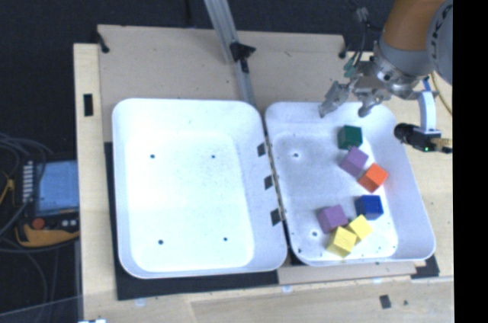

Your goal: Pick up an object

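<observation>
The right bin (pixel 301 184) holds several small blocks: a green block (pixel 350 136) nearest the back, a purple one (pixel 354 161), an orange one (pixel 374 177), a blue one (pixel 368 206), a second purple one (pixel 331 217) and two yellow ones (pixel 349 235) at the front. My gripper (pixel 345 104) hangs over the back edge of this bin, just behind the green block. Its two fingers are spread apart with nothing between them.
The left bin (pixel 187 184) lies beside the right one, joined by clips along the shared edge. A slanted metal rail (pixel 217 9) rises from the back of the bench. A black fitting (pixel 415 135) sticks out by the right bin's right rim.
</observation>
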`<action>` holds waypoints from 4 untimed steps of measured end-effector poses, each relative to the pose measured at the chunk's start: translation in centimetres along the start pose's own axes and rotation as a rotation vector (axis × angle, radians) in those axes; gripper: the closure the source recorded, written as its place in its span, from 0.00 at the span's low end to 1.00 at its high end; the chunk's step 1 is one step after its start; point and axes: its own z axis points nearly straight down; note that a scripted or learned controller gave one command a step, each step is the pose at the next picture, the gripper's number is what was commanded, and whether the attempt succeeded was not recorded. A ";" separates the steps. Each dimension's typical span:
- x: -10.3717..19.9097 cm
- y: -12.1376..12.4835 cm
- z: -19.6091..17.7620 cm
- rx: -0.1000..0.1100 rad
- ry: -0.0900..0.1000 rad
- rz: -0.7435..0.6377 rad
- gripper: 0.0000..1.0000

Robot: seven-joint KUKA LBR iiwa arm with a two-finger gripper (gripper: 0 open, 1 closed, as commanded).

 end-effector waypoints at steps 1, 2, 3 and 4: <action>0.0 0.0 0.0 0.001 -0.001 -0.001 0.00; -0.6 -0.8 4.6 0.004 0.000 0.003 0.00; -0.7 -0.5 10.8 0.004 0.001 0.003 0.00; -0.8 -0.4 13.1 0.001 0.000 0.004 0.00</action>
